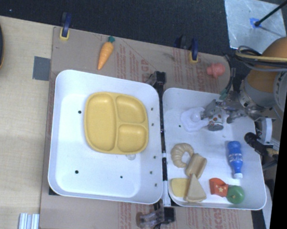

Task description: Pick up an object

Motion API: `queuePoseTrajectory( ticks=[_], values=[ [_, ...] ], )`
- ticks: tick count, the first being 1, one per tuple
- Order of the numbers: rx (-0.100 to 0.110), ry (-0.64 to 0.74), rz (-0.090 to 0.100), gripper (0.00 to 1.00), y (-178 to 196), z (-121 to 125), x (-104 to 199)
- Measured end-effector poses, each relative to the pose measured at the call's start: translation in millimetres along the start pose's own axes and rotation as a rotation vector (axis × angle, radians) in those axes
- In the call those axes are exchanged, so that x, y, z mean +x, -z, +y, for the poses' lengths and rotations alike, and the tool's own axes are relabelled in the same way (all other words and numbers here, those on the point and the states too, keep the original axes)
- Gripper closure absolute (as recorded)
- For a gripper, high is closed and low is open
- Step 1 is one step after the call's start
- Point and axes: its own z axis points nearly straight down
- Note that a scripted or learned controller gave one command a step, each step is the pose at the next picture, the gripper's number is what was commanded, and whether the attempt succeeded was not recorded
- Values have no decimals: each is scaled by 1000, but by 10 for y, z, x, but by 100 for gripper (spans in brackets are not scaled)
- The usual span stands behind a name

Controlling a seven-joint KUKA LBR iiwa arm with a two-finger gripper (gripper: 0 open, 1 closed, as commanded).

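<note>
The right bin (253,175) holds several small items. A white cup-like object (191,118) lies near its back, with a beige pretzel (181,153), bread slices (196,165) and a yellow cheese wedge (180,187) toward the front. A blue bottle (234,157), a red piece (218,187) and a green ball (235,195) lie on the right side. My gripper (215,118) hangs low over the bin's back part, just right of the white object and very close to it. Nothing is visibly held.
The left bin (63,169) carries a yellow divided plate (116,122). An orange carrot (105,53) and a pink object (216,69) lie on the brown board behind the bins. The arm's body (265,85) looms over the right bin's back right corner.
</note>
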Motion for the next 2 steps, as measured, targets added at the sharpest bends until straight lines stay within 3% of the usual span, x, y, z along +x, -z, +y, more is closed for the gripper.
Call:
queuePoseTrajectory(
  ticks=[1,2],
  values=[
    [-3,1,-2,100,142,7,-21],
    [-17,2,-1,100,1289,27,474]
  ],
)
